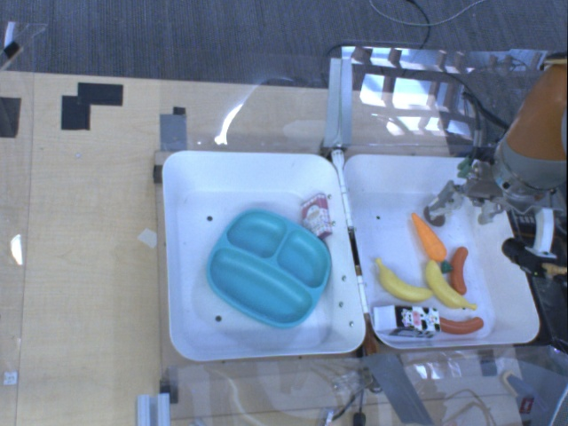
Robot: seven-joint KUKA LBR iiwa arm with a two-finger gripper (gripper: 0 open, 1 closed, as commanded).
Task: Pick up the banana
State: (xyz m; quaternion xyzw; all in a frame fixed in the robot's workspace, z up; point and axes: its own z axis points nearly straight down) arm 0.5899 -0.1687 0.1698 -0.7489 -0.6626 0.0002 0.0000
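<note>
Trouble is looming: my pincer is hovering wide, gripping nothing, and two curved yellow plastic bananas are crowding the orange carrot.

blue plate, carrot — sausages

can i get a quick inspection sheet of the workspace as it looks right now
surface: wooden bench bearing two white bins, left bin and right bin, side by side
job's things: two bananas in the right bin, one left of the other; both lie free
clutter: carrot, two sausages and a black-and-white carton in the right bin; blue divided plate and a small packet in the left bin
grippers: gripper above the right bin's far side, open, holding nothing
cables: thin cable on the floor beyond the bench
surroundings: grey carpet, black markers on the bench
</note>
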